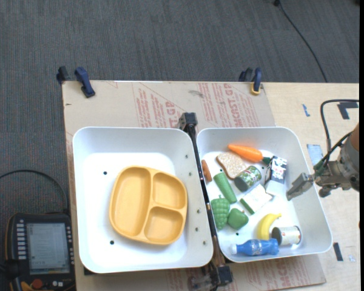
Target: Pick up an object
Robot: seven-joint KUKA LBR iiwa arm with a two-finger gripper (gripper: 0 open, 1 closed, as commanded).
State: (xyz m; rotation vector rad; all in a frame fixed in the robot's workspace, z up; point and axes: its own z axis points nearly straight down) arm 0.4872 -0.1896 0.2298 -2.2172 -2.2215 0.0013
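**Two bins, one loaded: contents as recorded**

Worktop (133,102): brown board printed with red lettering, clamped at the far edge by blue clamps (84,81), and bearing two shallow white bins side by side.

Left bin (88,144): held a single yellow divided plate (148,205) with three compartments, lying flat near the middle.

Right bin (309,193): held all the loose items, any of which could serve as the thing to pick up.
- Orange carrot (245,152), at the far side, lying crosswise.
- Slice of toy bread (231,163), just beside the carrot on its near side.
- Green-labelled can (248,177), on its side, touching the bread.
- Small black-and-white carton (278,169), right of the can.
- Green cucumber-like piece (225,187), lying at a slant along the left wall.
- Small brown stick (206,170), against the left wall.
- Knobbly green vegetable (220,213) and a smooth green pepper (237,217), side by side.
- White flat packet (258,197), near the middle.
- Yellow banana (266,225), curved, toward the near side.
- White can (287,235), on its side, just beside the banana.
- Blue bottle (256,247), lying along the near wall.

Gripper (301,185): reached in over the right rim of the right bin, above bare bin floor, well apart from the carton and packet. Whether the jaws stood open or closed could not be told; nothing was seen between them.

Off the worktop, at lower left: a handheld control pendant (41,247) with a screen, on the grey carpet (170,35).
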